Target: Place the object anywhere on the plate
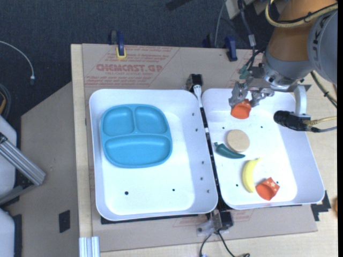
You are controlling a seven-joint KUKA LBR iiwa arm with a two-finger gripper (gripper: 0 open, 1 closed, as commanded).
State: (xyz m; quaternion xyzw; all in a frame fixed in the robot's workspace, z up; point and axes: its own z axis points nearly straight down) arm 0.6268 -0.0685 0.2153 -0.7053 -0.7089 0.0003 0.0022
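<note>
pick-up step: fingers [242, 103] sat closed round orange cup [241, 110] just below; next needs lift & carry to blue plate [136, 135].

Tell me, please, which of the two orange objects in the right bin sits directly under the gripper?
The orange cup-shaped object at the bin's far end, beneath the gripper; the other orange piece lies beside the yellow banana.

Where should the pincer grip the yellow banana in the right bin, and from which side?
Probably the middle of the curved yellow banana, coming straight down from above, with the jaws closing across its narrow width. It lies flat and runs roughly top to bottom in the camera view. The red block sits close against its lower right end, so the midsection looks freer.
</note>
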